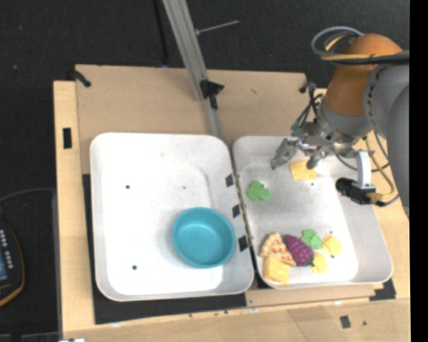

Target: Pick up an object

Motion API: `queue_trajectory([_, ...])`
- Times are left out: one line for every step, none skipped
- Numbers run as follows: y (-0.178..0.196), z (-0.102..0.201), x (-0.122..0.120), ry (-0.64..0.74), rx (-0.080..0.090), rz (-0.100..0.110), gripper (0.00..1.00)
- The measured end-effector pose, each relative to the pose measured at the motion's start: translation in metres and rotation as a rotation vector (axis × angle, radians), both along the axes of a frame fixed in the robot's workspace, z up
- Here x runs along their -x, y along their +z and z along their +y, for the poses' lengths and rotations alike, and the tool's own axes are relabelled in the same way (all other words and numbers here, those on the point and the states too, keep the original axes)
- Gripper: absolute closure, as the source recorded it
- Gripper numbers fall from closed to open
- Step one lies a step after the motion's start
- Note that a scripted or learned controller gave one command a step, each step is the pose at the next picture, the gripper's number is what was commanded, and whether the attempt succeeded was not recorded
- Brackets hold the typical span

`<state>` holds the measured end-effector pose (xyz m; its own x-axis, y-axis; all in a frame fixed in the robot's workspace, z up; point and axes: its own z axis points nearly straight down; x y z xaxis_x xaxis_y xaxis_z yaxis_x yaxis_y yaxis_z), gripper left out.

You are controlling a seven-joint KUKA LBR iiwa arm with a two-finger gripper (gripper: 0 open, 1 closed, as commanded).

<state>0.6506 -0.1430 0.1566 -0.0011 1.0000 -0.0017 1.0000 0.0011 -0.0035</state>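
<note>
A: Which object is the arm going for?

B: Judging by position, the yellow block [300,170] lying at the far end of the right bin [357,223]. The gripper [297,157] is hovering right over it, its two fingers spread wide, one reaching toward the bin's middle, the other sitting at the block's edge. Nothing is being held between them.

A: So it is not gripping yet?

B: No. The block is resting flat on the bin floor, and the jaws are looking set to straddle it.

A: What else is lying in that bin?

B: A small green piece [257,191] is sitting alone near the divider. At the near end a cluster is crowding the corner: a purple grape bunch [297,248], a waffle-like wedge [272,246], more yellow and green toy food. I'd say the lone block is the easier target.

A: And the surroundings?

B: The left bin [128,162] is carrying a teal bowl [203,236]. Both bins are sitting on a tan bench [143,91], above a dark floor, with a metal pole [189,41] slanting across.
</note>
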Motion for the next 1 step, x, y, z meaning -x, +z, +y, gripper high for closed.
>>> queue_trajectory([-0.0516,-0.001,0.0009,-0.001,0.0,-0.001,0.0])
